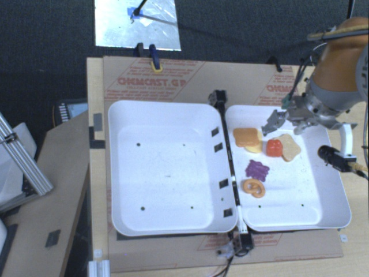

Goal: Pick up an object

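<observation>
The right bin holds several small toy foods. An orange-yellow piece lies near its upper left. A red piece sits beside a beige bread-like slice. Below them lie a purple piece and an orange pretzel shape. My gripper hovers over the upper part of this bin, just above the red piece and the slice. Its fingers are spread open with nothing between them.
The left bin stands beside the right one, with a black divider strip between them. A black fitting juts over the right bin's right edge. Both bins rest on a cardboard sheet.
</observation>
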`<move>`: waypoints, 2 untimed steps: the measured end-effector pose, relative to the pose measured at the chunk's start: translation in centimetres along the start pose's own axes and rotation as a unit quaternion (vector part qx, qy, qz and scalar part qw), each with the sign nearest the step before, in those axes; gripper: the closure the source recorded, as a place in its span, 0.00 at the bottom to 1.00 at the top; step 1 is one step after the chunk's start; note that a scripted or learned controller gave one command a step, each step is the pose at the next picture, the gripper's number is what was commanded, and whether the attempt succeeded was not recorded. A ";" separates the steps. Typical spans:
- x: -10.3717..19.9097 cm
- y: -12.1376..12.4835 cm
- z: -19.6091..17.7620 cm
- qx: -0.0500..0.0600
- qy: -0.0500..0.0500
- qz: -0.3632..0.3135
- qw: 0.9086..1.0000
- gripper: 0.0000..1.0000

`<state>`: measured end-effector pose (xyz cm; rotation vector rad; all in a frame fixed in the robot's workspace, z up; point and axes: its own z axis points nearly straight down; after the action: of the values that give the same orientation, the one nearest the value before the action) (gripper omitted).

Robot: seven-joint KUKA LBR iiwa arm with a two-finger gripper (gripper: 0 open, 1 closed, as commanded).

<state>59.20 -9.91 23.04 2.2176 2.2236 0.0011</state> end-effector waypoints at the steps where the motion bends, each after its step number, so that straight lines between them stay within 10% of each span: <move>1: -3.5 -6.1 3.6 0.003 0.000 0.003 1.000 0.00; 2: -3.2 -5.7 2.3 -0.002 0.000 0.000 1.000 1.00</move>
<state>53.53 -13.15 20.72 2.2159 2.2216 0.0037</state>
